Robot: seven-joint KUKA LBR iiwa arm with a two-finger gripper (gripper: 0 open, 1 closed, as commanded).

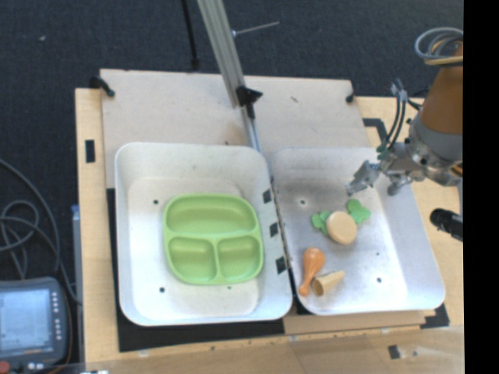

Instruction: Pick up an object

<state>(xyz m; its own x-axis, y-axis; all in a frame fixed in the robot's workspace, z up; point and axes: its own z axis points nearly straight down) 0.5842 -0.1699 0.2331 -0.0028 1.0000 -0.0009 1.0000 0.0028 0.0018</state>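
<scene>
In the right bin [405, 275] lie three small toys: a tan round piece on green leaves [341, 227], an orange drumstick-shaped piece [311, 265] and a tan cone [328, 282]. My gripper [380, 176] hangs over the bin's upper right part, above and to the right of the round piece. Its two grey fingers stand apart with nothing between them.
The left bin [140, 170] holds a green divided plate [213, 238]. A metal pole [222, 41] slants up from between the bins at the back. A screen [27, 318] sits at lower left, off the bench.
</scene>
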